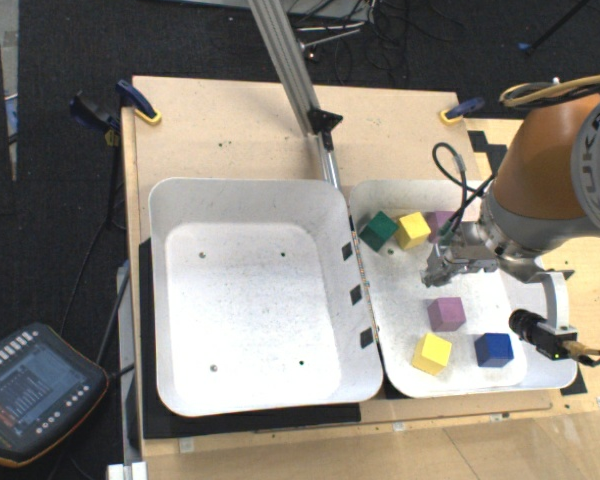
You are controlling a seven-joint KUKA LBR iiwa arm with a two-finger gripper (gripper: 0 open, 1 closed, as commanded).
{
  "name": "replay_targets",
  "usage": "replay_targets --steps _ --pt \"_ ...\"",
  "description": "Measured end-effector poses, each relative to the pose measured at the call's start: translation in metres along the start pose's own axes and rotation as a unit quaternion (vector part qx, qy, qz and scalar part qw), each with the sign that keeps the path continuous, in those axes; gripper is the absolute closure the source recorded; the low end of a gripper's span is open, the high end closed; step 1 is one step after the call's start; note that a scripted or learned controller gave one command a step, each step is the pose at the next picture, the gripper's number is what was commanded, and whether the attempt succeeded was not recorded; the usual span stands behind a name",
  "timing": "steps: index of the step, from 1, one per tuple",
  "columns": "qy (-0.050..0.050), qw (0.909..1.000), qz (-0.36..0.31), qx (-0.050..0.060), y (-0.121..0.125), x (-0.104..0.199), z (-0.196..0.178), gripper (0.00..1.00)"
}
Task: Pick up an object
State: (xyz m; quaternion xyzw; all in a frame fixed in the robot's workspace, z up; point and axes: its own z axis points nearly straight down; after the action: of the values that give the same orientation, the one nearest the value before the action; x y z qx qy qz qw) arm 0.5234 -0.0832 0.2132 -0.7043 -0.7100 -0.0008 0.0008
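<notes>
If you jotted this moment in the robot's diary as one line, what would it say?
gripper: over right bin, grip unclear | nearest: purple block | also there: green block, blue block

Two bins sit side by side on the bench [240, 128]. The right bin [400, 368] contains five cubes: two [379, 231] [414, 229] touching near its far edge, one [446, 313] at centre, two [432, 352] [494, 349] along its near edge. The gripper [438, 273] hangs between the far pair and the centre cube.
</notes>
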Motion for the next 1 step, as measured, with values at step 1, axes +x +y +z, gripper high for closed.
replay_targets --steps 1 --pt "0.0 1.0 0.0 -0.002 0.0058 0.0524 -0.0149 1.0"
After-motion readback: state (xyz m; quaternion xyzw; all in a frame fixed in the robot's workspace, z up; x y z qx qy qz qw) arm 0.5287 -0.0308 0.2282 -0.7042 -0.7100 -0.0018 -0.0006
